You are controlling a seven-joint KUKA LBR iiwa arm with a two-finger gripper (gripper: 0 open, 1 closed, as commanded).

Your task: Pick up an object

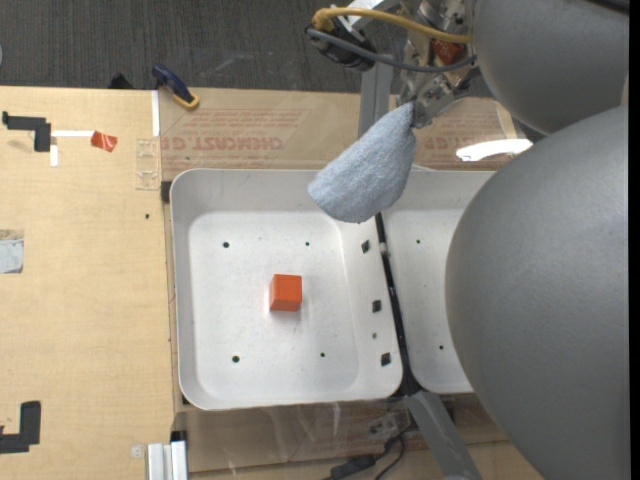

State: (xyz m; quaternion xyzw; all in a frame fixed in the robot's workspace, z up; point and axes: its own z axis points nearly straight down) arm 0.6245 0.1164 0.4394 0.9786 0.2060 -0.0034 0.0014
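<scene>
Pale plywood covered the bench [80, 298] on the left, with brown printed cardboard [260, 133] lying behind the two white bins. My gripper [428, 106] hung high over the far edge of the bins, near the seam between them, and its fingers were pinched on the top corner of a grey-blue cloth [362, 176]. That cloth drooped from my fingers in a limp teardrop shape, its lower end dangling over the back rim of the left bin [200, 368], clear of the floor of the bin. A small orange cube [286, 293] sat alone near the middle of the left bin, well apart from the cloth. The right bin [425, 268] was mostly hidden behind my own grey arm [550, 298]. A yellow cable [375, 13] looped above my wrist.
</scene>
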